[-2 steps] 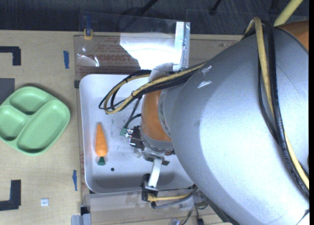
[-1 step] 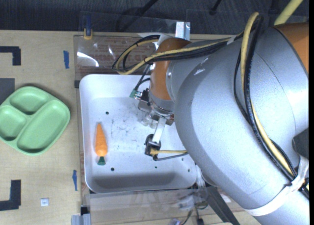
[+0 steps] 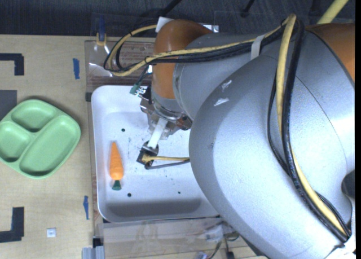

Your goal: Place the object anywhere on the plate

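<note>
The carrot lies in the bin, plate left of it; pincer over it, grip I can't tell.

White bin, wooden bench, blue tape

Plate there, pale green all over; carrot bright orange with a green tip; bin white, peppered with dark specks; bench light wood, black corner marks, blue tape bits; arm grey with its orange band
</note>
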